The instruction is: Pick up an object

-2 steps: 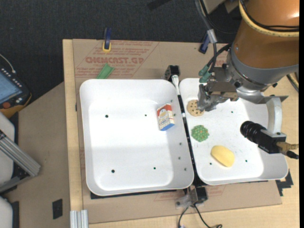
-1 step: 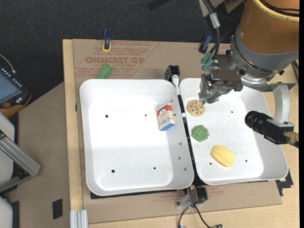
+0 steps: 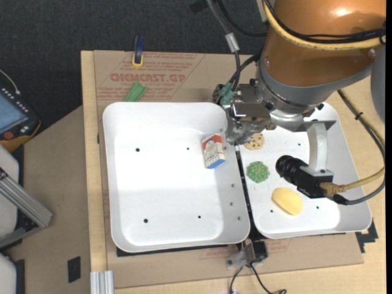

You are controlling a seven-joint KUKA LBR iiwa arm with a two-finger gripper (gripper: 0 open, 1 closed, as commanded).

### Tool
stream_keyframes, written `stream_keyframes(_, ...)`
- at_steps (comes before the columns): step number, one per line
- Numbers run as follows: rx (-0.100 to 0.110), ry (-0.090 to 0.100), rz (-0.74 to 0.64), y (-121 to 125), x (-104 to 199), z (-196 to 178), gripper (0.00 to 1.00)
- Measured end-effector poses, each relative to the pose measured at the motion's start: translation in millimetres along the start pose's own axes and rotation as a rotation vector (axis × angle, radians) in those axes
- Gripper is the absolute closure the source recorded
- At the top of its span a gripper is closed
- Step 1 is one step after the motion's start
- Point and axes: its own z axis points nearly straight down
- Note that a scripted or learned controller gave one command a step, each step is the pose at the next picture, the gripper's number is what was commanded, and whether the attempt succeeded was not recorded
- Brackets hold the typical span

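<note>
1. The left bin point(image 3: 165, 225) holds 1 thing: a small carton point(image 3: 213, 150), red, white and blue, lying near its right edge, toward the far right corner.
2. Just right of the carton, over the seam where the 2 bins meet, the gripper point(image 3: 244, 130) hangs low near the far edge. I cannot tell how it is set, as the wrist hides it from above.
3. The right bin point(image 3: 343, 219) holds 3 loose things. A cookie point(image 3: 253, 142) lies by the far left corner, partly under the gripper. A green ball point(image 3: 258, 172) sits along the left edge. A yellow lemon point(image 3: 287, 201) lies nearer the front edge, toward the middle.
4. A black part of the arm with a cable sits over the middle of the right bin, just beside the lemon.
5. Progress, as I judge it: nothing is visibly lifted, and every object rests on a bin floor. The approach looks done, with cookie and carton closest. The grasp and the lift remain.
</note>
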Motion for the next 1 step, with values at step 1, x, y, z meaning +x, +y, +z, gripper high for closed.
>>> stream_keyframes(1,0.003,-0.002,0.005,30.7,18.0,68.9,1.00)
